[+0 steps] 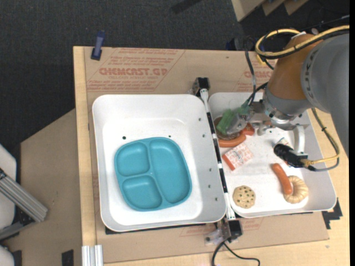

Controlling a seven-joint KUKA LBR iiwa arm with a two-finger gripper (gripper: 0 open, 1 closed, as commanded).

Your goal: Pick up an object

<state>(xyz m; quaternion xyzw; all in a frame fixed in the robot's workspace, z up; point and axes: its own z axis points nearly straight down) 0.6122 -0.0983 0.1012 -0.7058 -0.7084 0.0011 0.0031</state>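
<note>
Two shallow white bins sit side by side. One, the left bin (pixel 105 115), holds a teal three-compartment plastic plate (pixel 152 172). Its neighbour, the right bin (pixel 324 190), holds a round cookie (pixel 243 196), a red-and-white packet (pixel 237 157), a green-and-brown toy (pixel 230 124), an orange sausage (pixel 281 178). The gripper (pixel 259 121) hovers just beside the green toy — its opening I cannot tell. I'd descend straight, centre on one item — avoid neighbours.

teal tray (pixel 153 172) in left bin (pixel 105 115), cookie (pixel 243 196)

camera view | overhead, slanted; both bins (pixel 105 115) in frame
</note>
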